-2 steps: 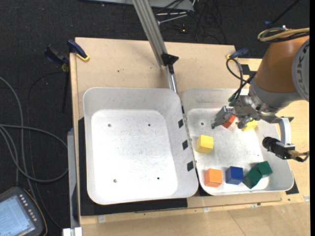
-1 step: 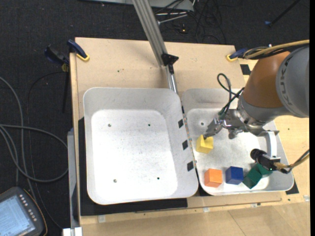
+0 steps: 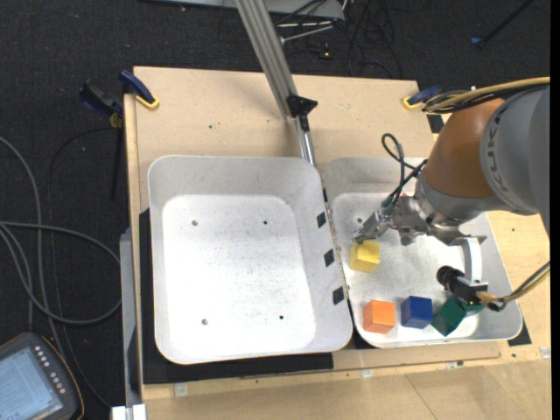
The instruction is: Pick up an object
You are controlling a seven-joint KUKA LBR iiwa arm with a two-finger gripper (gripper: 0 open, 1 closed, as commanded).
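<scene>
I can't tell my gripper's (image 3: 374, 226) state; it hangs just above the yellow block (image 3: 366, 256).

pincer (image 3: 372, 228) just above yellow block (image 3: 366, 255) | right bin (image 3: 499, 261) | orange, blue, green blocks near front

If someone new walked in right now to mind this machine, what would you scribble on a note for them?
Gripper: low in the right bin, just above the yellow block; I cannot tell whether it has a grip on anything.
Things: yellow block near the bin's left wall; orange block, blue block and green block in a row along the near edge.
Done: no pick confirmed.
Left: grasp a block, probably the yellow one, and lift it.
</scene>
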